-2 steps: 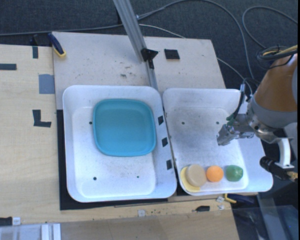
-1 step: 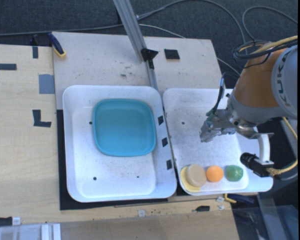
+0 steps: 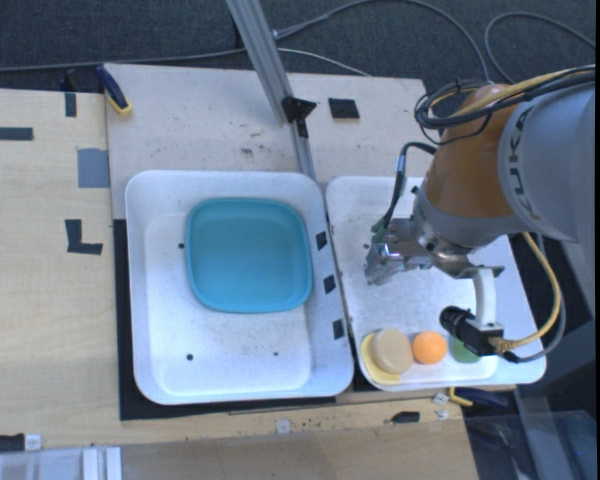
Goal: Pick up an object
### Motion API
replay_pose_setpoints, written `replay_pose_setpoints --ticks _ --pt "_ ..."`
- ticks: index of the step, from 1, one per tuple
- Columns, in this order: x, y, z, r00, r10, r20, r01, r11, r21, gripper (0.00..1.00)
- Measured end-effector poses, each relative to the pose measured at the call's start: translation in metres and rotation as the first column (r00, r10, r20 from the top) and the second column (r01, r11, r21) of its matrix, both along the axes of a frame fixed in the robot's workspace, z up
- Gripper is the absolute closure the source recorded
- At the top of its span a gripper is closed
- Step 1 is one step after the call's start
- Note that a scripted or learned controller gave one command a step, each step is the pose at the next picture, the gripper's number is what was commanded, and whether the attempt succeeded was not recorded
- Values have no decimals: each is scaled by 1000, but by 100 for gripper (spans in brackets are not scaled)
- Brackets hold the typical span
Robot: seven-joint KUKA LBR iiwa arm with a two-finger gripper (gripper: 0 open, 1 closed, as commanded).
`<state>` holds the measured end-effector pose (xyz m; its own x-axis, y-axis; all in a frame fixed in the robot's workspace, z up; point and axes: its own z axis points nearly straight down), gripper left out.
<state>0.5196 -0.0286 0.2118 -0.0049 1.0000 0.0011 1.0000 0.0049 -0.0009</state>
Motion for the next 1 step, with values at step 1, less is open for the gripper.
replay_pose_setpoints --ticks 1 --pt "14 51 13 1000 -1 1 1 1000 0 100"
